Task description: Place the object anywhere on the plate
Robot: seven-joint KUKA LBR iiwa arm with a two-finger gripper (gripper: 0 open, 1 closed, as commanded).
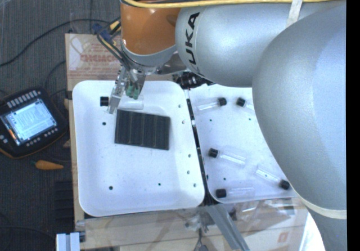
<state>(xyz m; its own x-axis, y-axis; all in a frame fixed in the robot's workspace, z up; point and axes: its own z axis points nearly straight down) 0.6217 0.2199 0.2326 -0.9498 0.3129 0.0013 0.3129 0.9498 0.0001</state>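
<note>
Black and ribbed, the plate [142, 130] lies flat in the left bin [90, 188], nearer its far side. The gripper [125, 91] hangs just past the plate's far left corner, under the orange wrist of the arm [152, 13]. From here I cannot tell whether it is clenched or released. A small black cap [104, 101] sits just to its left, off the plate. It looks like the end of a clear tube, the same sort as the tubes [228, 158] scattered in the right bin [236, 131], so I take it for the object. Whether it is carried or resting on the bin floor is unclear. To my eye this is the carry-over step, with placing not yet done. The next move calls for a short shift toward the plate's middle, then a lowering before letting go.
</note>
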